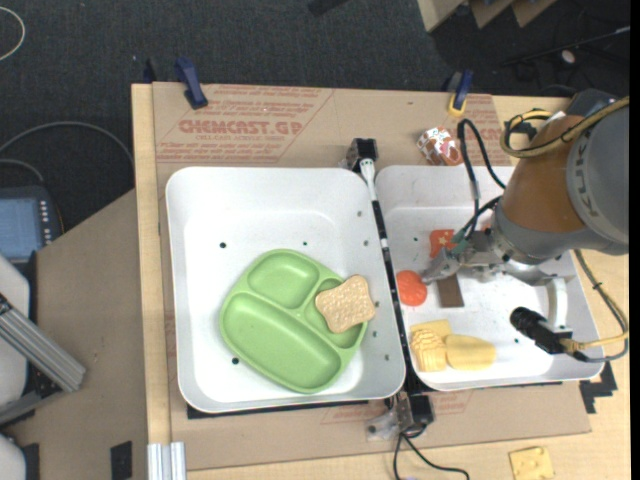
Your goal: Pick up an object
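Observation:
My gripper (449, 269) hangs low in the right bin (500, 196), left of its middle. A brown flat block (451, 294) lies right under the gripper tip; whether the block is held is unclear. A small orange-red piece (442, 239) lies just behind the gripper. To its left, by the bin's left wall, is a red-orange round thing (411, 287). At the front of the bin lie a yellow ridged piece (429, 345) and a pale yellow lump (470, 353) side by side.
The left bin (250, 203) bears a green divided plate (275, 318) with a slice of toast (346, 304) on its right rim. A red and white thing (438, 146) lies on the bench behind the right bin. Blue clamps (190, 83) grip the far board edge.

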